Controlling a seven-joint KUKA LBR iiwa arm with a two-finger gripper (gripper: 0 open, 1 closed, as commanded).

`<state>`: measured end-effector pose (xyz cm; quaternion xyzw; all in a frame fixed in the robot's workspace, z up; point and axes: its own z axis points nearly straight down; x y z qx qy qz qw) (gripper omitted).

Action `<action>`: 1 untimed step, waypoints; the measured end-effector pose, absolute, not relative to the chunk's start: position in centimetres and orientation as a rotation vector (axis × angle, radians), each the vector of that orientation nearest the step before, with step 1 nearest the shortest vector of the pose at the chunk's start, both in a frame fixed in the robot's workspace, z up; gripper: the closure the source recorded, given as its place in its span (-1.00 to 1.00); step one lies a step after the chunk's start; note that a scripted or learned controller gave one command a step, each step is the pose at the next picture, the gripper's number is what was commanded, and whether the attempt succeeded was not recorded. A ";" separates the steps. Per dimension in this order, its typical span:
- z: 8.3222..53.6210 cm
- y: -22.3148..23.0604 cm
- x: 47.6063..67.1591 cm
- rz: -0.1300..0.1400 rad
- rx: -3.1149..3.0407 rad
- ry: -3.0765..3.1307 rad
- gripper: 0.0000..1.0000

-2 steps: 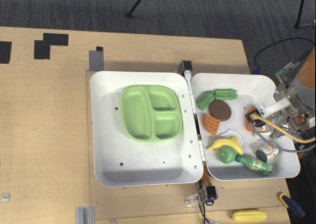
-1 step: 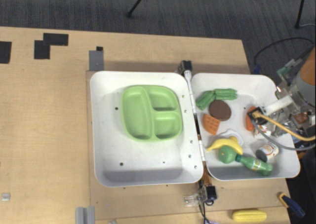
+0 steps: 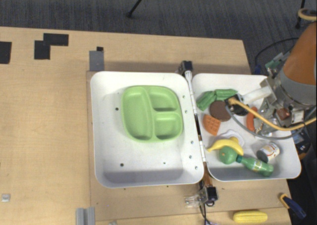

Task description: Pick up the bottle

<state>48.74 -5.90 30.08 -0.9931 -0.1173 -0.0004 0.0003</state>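
The bottle [image 3: 255,165] is green with a label. It lies on its side near the front edge of the right bin [image 3: 292,169], its neck pointing left toward a green ball-shaped fruit [image 3: 227,156]. My gripper [image 3: 270,124] hangs over the right side of that bin, behind the bottle and apart from it, with yellow and grey cables looping around it. Nothing is visibly held.
The right bin also holds a banana [image 3: 226,144], an orange waffle-like piece [image 3: 212,125], a brown disc [image 3: 219,111], a green vegetable [image 3: 216,97] and a small white can [image 3: 269,151]. A green divided plate [image 3: 151,113] lies in the left bin [image 3: 106,169]. A yellow corn cob [image 3: 250,216] rests on the bench.
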 end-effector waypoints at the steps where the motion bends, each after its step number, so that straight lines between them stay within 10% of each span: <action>1: 27.0 -2.3 48.7 0.000 -3.123 -0.326 1.00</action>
